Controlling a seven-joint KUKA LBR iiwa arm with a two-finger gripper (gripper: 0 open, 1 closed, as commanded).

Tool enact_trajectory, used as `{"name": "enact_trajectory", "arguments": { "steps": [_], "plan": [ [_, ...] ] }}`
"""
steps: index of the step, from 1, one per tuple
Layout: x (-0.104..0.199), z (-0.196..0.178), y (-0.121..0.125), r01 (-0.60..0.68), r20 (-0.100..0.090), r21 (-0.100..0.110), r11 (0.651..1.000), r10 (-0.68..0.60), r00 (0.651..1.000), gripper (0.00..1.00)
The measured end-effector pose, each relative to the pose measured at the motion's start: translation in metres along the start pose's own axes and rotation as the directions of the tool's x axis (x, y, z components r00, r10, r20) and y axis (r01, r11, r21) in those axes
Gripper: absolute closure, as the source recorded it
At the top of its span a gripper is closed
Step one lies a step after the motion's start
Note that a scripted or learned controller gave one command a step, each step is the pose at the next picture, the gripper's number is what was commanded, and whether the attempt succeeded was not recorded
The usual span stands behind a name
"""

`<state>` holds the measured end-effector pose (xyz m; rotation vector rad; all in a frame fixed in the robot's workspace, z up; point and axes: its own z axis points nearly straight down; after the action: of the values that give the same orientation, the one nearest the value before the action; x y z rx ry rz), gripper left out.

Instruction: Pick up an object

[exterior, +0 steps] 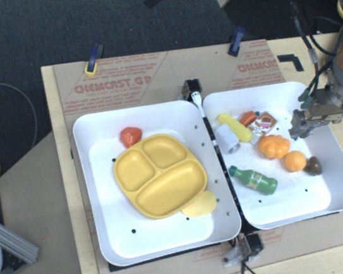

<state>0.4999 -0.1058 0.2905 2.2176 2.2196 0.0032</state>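
- The gripper [302, 125] hovered over the right bin [339, 188], nothing seen in its grasp; whether clenched or released could not be told.
- Step, seemingly: approach. Next: descend onto a target.
- Just left of it: small orange pumpkin [273, 145], orange ball [294, 161], corn cob [236, 127], green bottle [254, 179].
- Far left: left bin [104, 223] holding a yellow divided plate [159, 175] and tomato [130, 135].

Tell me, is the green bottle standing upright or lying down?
Lying down: the green bottle rests on its side on the right bin's floor, cap toward the left bin.
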Motion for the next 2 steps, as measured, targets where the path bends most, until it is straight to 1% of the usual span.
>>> {"name": "enact_trajectory", "arguments": {
  "steps": [1, 2],
  "plan": [
    [0.097, 0.054, -0.017, 0.009, -0.006, 0.013, 1.0, -0.009, 1.0, 1.0],
    [0.144, -0.016, -0.02, 0.007, -0.003, -0.004, 1.0, -0.007, 1.0, 1.0]
  ]
}}
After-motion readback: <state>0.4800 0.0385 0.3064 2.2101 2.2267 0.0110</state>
